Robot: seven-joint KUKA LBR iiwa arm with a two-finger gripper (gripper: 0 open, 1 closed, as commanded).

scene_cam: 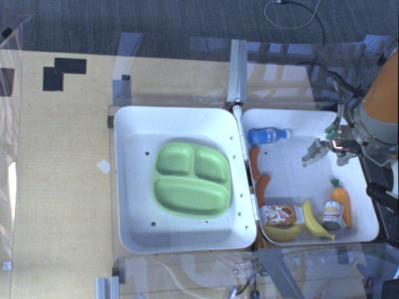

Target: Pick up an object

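Grey metal fingers of the two-finger gripper stood spread apart over the right-hand shallow white bin, with nothing between them. One finger reached out toward the view's left, over bare bin floor, and the other sat closer to the wrist. Behind them the grey arm with its orange band came in from the view's right edge.

Up and to the view's left of the fingers, a blue plastic bottle with a white cap lay on its side near the bin's far wall. Below the gripper, an orange carrot with a green top lay along the bin's right side, just beside a small round tin can. A yellow banana curved beside that can, and a second yellow banana lay along the bin's near wall, under a small flat packet with a red and white label. A long reddish-brown sausage-shaped piece lay along the bin's left wall.

In the left-hand white bin lay a light green plastic tray with three compartments, well apart from the gripper.
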